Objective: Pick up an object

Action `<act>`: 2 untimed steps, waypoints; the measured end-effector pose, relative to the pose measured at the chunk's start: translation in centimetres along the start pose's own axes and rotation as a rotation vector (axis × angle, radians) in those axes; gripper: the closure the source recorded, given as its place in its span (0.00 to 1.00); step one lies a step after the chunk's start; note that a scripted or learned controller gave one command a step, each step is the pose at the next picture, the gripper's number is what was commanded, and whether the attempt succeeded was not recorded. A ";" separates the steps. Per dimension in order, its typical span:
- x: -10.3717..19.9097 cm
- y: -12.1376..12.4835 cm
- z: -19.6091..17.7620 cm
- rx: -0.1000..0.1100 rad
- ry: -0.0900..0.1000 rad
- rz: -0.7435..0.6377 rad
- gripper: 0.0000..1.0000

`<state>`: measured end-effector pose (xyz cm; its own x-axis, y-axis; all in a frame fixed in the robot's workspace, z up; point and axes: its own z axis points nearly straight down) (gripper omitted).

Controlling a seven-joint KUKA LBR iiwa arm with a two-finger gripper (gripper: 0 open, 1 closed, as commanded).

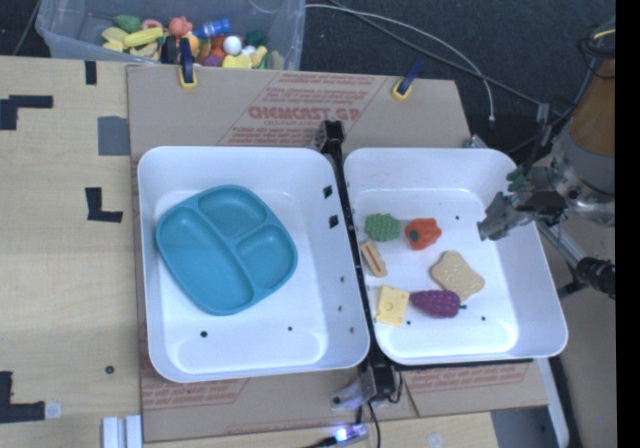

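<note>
Gripper [497,224] hung at right edge of right bin [520,336], over its right wall, upper half. Fingers: too blurred and dark, cannot tell whether released or clenched. Nothing visible between them. Grey arm [590,151] came in from right, orange band just above wrist.

Toy food clustered in left and middle part of right bin, well apart from gripper:
- orange-red pepper [423,232] nearest, middle of bin
- green leafy piece [382,227] just left of pepper, close beside it
- hot dog [373,258] near left wall, below green piece
- bread slice [457,275] lower middle, right of the rest
- purple grapes [436,303] just below bread, touching or nearly so
- yellow cheese wedge [391,305] left of grapes, near left wall

Open floor along right side and top strip of bin; also bottom strip under grapes. Hot dog and cheese tight to left wall, little room on that side.

Left bin [160,336] held blue divided plate [226,248], tilted, in upper-left part; bare floor along bottom and right.

Both bins sat on cardboard sheet [300,106] on surface [55,286]. Clear tub of small toys [180,11] beyond top-left, off the cardboard.
</note>
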<state>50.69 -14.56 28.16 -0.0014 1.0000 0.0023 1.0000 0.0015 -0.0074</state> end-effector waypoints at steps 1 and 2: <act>-2.2 7.3 7.4 -0.006 -0.005 -0.001 1.00; -6.2 5.9 -5.3 -0.015 -0.007 0.003 1.00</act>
